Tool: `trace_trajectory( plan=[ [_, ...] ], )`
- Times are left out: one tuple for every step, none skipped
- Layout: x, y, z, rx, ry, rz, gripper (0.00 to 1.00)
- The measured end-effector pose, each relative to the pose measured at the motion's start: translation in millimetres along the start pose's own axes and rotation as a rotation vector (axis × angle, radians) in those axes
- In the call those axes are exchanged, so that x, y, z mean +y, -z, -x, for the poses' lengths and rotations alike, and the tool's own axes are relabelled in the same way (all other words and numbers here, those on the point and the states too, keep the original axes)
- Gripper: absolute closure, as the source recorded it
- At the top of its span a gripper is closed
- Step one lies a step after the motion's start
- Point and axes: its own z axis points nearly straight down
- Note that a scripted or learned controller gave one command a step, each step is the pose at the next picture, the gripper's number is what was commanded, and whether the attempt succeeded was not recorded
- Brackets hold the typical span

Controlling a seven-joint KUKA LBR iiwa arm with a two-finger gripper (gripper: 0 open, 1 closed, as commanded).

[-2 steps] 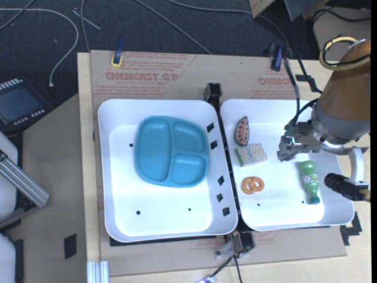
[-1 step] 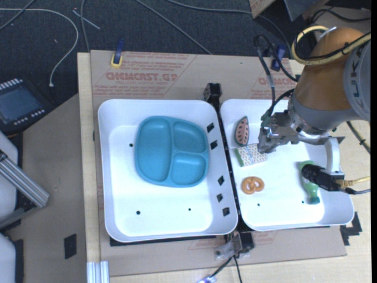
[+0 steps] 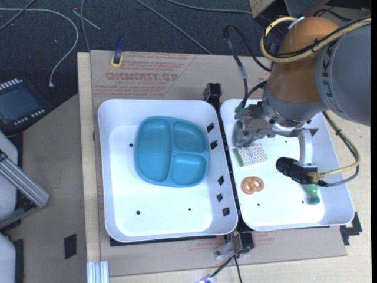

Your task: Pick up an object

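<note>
While the grey and orange arm [image 3: 300, 58] reaches in from the right, its hand [image 3: 244, 135] hangs over the far-left part of the right bin [image 3: 294, 223], close to the wall where the two bins meet. From where I stand I cannot tell whether the hand is released or clenched, and I see nothing in its grasp.

Just near of the hand lies a small square pad with a speckled pattern [image 3: 252, 154], flat on the bin floor and perhaps touching the hand's tip. A little nearer still, apart from the pad, sits a small brown pretzel [image 3: 253, 185]. Over by the near-right corner of the same bin lies a small green item [image 3: 313, 194] that I cannot make out well.

The left bin [image 3: 118, 199] holds a blue divided plate [image 3: 171, 152], lying flat toward its far side. Both bins rest on the table [image 3: 59, 158].
</note>
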Motion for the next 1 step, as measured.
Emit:
trace_trajectory(
  plan=[
    [-5.7,-10.5,-52.4,0.001,-0.001,-0.006,1.0]
  ],
)
